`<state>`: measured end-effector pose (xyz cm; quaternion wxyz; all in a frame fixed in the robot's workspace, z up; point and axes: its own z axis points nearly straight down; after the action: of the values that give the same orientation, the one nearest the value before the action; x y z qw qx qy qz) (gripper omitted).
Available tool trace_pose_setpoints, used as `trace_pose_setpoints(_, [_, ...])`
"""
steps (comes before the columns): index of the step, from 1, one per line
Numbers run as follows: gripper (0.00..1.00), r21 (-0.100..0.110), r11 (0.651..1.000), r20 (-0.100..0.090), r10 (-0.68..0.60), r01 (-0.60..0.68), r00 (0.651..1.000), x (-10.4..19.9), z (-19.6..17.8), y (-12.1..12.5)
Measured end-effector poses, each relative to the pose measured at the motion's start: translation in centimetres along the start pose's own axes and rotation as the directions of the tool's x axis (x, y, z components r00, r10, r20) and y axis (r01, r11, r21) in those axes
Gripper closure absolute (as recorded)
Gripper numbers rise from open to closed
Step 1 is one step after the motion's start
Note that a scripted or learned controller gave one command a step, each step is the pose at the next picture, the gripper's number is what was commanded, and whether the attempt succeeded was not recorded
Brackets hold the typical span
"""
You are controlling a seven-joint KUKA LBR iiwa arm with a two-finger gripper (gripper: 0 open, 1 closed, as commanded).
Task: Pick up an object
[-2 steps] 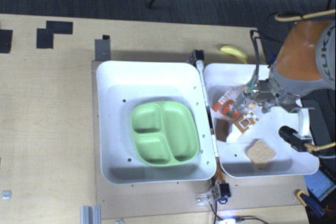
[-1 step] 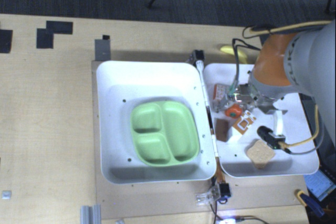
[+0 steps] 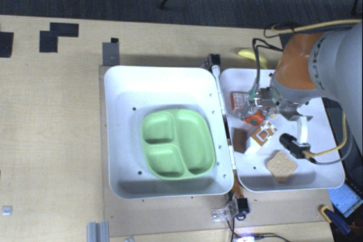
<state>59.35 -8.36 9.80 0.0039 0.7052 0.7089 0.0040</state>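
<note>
Pale wooden bench [image 3: 51,139] carries two shallow white bins; the right bin [image 3: 332,139] holds small mixed objects [image 3: 262,132]. Low among them sits the end effector [image 3: 258,106], grip state impossible to tell. Nothing looks lifted, so the pick seems not yet done.

The arm [image 3: 332,62] is cut off by the right edge of the view. The back right part of the right bin [image 3: 317,175] is covered by it. The claw [image 3: 255,106] is too small and cluttered for its opening to be judged. A yellow object [image 3: 248,55] behind the bin is partly hidden.
</note>
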Motion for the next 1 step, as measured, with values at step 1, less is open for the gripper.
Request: trace_pose_setpoints(1, [1.00,0.011,1.000,-0.002,0.000,0.000,1.000,4.27,-8.78,-8.88])
